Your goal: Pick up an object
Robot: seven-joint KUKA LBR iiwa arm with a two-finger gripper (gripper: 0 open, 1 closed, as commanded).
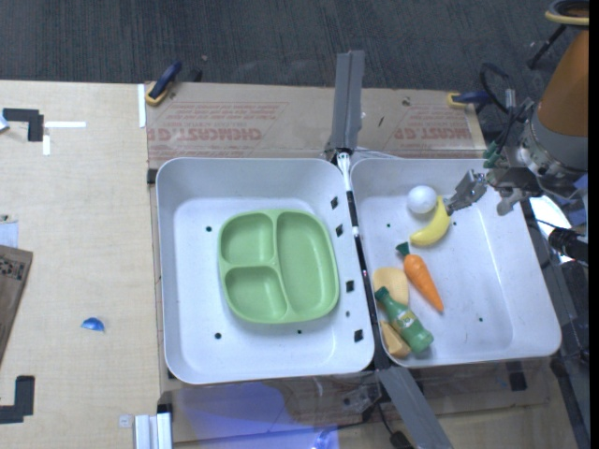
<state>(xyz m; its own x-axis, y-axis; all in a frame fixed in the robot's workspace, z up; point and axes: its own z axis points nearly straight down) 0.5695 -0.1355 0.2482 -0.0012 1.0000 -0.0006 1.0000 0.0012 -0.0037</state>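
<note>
While the gripper [487, 191] hangs over the right bin's [505, 330] upper right with nothing in it, fingers spread, I see the banana [431, 227] just left of it, under a white ball [422, 198], carrot [423, 282] and bottle [404, 320] lower down.

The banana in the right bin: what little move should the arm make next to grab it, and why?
Probably a short drop toward the banana. The gripper hangs right at its upper end, above the right bin, with nothing seen between its fingers. The white ball lies close beside the banana, so it should go down carefully.
</note>
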